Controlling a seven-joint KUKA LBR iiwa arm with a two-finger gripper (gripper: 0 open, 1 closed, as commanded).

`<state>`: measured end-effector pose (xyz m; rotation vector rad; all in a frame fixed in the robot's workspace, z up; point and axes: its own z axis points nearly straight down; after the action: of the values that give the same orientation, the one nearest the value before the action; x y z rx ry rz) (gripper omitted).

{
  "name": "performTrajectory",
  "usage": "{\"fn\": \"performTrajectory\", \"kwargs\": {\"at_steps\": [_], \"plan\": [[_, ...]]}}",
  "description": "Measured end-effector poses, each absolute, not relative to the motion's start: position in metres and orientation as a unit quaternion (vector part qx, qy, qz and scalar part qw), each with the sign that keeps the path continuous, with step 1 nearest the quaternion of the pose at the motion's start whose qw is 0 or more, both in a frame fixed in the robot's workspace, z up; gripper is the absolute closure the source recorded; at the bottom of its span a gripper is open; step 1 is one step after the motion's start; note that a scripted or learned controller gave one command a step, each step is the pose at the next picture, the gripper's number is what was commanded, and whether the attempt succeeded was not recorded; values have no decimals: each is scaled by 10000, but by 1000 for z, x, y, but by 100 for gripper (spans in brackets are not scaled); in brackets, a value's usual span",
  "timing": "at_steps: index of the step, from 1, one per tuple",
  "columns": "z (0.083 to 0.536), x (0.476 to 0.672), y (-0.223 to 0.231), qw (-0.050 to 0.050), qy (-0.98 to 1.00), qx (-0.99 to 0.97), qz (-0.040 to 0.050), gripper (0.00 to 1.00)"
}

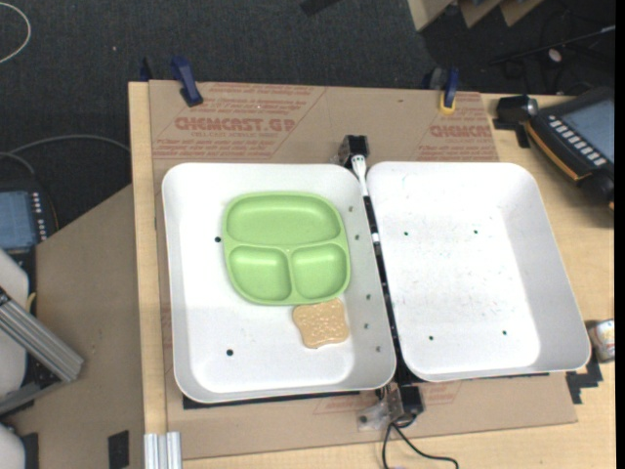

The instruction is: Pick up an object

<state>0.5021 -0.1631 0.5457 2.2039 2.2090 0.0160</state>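
Two white bins sit side by side on a brown board (293, 110) that covers the worktop (117, 262). The left bin (190, 262) holds two things. One is a green tray (286, 246) with three hollows: one long hollow at the far side and two small ones at the near side. It lies flat in the middle of the bin, a bit toward the far side. The other thing is a small tan piece (321, 323) with a speckled top, like a bit of toast. It lies flat just in front of the tray, by the tray's near right corner, so close that they seem to touch. It is also near the bin's right wall.

The right bin (469, 262) has only tiny dark specks on its floor. The two bins meet along a dark strip in the middle, and a black clip (354, 149) sits at the far end of that strip.

A blue clamp (186, 81) and a yellow clamp (448, 94) grip the far edge of the board. A black device with a screen (576, 130) rests at the far right. Wires (415, 438) trail off the near edge. A grey metal bar (34, 335) lies at the left.

Nothing sits on top of the tray or the tan piece. I cannot tell how the tool stands.
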Motion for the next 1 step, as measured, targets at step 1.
{"fn": "performTrajectory", "kwargs": {"at_steps": [1], "plan": [[442, 478, -120, -52, 7083, 7059, -27, 100]]}}
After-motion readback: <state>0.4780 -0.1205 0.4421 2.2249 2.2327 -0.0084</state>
